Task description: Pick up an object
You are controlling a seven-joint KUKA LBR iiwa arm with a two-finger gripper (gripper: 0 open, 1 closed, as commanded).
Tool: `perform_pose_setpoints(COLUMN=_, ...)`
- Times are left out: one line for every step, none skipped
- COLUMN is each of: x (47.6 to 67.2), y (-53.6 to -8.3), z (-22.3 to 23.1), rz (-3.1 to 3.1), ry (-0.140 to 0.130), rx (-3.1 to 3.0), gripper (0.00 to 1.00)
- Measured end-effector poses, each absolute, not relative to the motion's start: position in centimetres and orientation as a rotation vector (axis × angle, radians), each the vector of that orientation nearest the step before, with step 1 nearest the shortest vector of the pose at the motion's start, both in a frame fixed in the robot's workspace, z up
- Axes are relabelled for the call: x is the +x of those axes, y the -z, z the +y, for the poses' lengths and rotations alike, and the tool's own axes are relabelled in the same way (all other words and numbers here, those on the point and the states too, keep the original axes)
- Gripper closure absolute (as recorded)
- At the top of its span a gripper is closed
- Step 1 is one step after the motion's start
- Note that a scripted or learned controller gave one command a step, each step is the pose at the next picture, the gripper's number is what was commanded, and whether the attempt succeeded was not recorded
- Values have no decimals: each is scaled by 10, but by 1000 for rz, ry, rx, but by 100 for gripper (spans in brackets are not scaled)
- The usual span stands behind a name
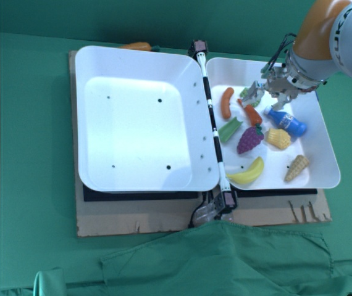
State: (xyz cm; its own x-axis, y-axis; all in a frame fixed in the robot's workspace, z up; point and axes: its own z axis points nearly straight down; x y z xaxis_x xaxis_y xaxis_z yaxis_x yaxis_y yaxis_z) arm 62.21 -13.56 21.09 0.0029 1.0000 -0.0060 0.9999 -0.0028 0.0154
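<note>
The grey arm (343,23) with its orange band reaches in from the right and hangs its pincer (279,90) low over the back part of the right bin (324,165), above a small cluster of toys; whether the pincer is spread or pressed together I cannot tell, as its tips blur into the items beneath, and nothing can be seen gripped in it. All the things to pick lie in this right bin. A red sausage (226,102) lies near the bin's left wall, with a small green and white piece (249,94) just beside it towards the pincer. An orange carrot (252,115) lies slanted below the pincer, and a blue bottle (287,123) with a red cap lies on its side just to the right of the carrot. A green pod-like piece (230,129) rests left of a purple bunch of grapes (250,139), and a yellow corn cob (278,139) sits between the grapes and the bottle, close to both. Nearer the front edge lie a yellow banana (247,173) and, well to its right, a tan ice-cream cone (296,167). The left bin (89,103) stands beside it, the two parted by a black-and-white striped bar (213,125). Both bins sit on a sheet of cardboard (133,217) on the green table (34,134), and a crumpled green cloth (225,258) lies at the front.
</note>
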Motion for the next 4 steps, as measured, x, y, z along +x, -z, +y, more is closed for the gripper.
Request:
perform_pose_setpoints(x=702, y=-216, z=-119, rz=2215, ry=-10, rx=2212, gripper=0)
perform_pose_setpoints(x=701, y=-186, z=-141, rz=2237, ry=-5, rx=2228, gripper=0)
perform_pose_setpoints(x=659, y=-185, z=-113, rz=2212, ry=-8, rx=2217, gripper=0)
perform_pose_setpoints(x=700, y=-183, z=-99, rz=2227, ry=17, rx=2222, gripper=0)
